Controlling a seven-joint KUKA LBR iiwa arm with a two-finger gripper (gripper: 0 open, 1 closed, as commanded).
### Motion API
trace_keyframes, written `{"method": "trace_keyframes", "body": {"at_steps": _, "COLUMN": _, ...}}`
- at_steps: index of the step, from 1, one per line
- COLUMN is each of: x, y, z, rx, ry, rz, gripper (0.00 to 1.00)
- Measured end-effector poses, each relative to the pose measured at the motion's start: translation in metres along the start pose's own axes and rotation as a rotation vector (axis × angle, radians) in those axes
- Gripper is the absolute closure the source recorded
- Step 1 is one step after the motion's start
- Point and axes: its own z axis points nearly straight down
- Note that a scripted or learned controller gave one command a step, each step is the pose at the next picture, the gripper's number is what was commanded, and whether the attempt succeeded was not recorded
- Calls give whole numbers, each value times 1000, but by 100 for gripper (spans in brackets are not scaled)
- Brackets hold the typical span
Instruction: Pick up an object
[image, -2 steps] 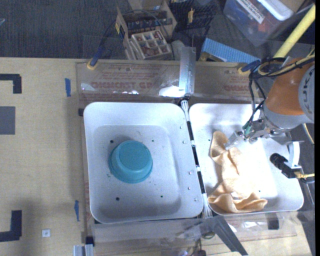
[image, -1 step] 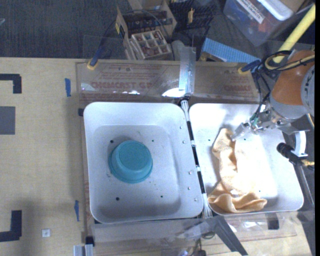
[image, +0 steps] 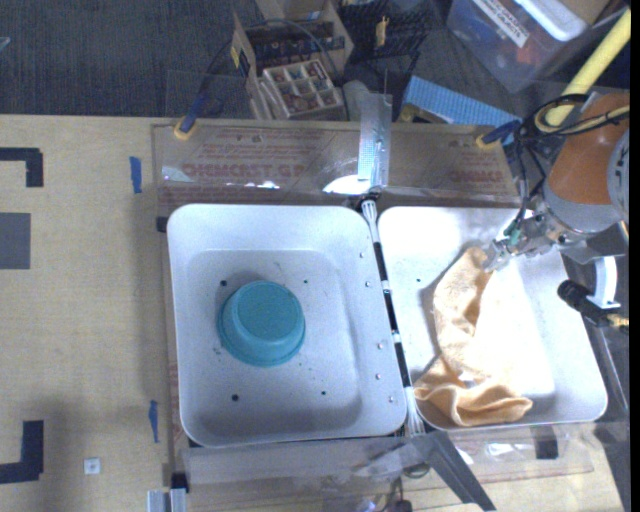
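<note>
A tan cloth (image: 465, 340) lies in the right bin (image: 575, 395), bunched at the bin's front edge, with one corner drawn up toward the back right. My gripper (image: 497, 253) is at that raised corner and is shut on it, so the cloth hangs stretched from the fingertips down to the bin floor. The arm's orange band (image: 585, 170) shows above the wrist at the right. A blue bowl (image: 262, 322) sits upside down in the middle of the left bin (image: 190, 240), far from the gripper.
A raised divider (image: 385, 300) separates the two bins. Cables and a black bracket (image: 590, 295) hang beside the wrist at the right bin's right side. Boxes and clutter stand beyond the back wall (image: 300, 80).
</note>
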Motion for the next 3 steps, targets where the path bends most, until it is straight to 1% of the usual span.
{"method": "trace_keyframes", "body": {"at_steps": 1, "x": 0, "y": 0, "z": 0, "rx": 0, "ry": 0, "rz": 0, "gripper": 0}}
{"method": "trace_keyframes", "body": {"at_steps": 2, "x": -2, "y": 1, "z": -12, "rx": -5, "ry": -4, "rz": 1, "gripper": 100}}
{"method": "trace_keyframes", "body": {"at_steps": 3, "x": -1, "y": 1, "z": -12, "rx": -5, "ry": -4, "rz": 1, "gripper": 0}}
